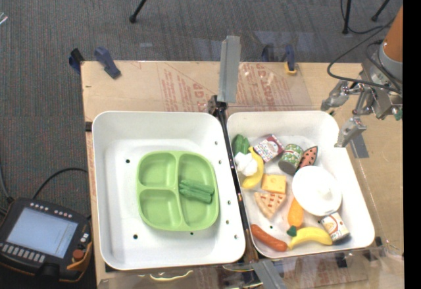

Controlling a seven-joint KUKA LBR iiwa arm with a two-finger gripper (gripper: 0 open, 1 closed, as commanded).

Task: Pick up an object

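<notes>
Presently the claw [358, 124] hovers open over the right bin's [364, 199] far corner, holding nothing. Target the hot dog [268, 237] (near edge): probably light, rigid, smooth; grip across its middle.

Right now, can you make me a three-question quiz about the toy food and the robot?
1. Where do the green beans lie?
A. on the green divided tray in the left bin
B. beside the white bowl
C. on the bench

2. How many bananas are in the right bin?
A. none
B. two
C. five

3. What is the gripper doing?
A. holding the carrot
B. pressing on the bowl
C. hanging over the right bin's far right corner, holding nothing

Answers: 1 A, the beans sit in a tray compartment. 2 B, one banana lies near the divider, another banana at the front. 3 C, it is above the toys with nothing between its fingers.
</notes>
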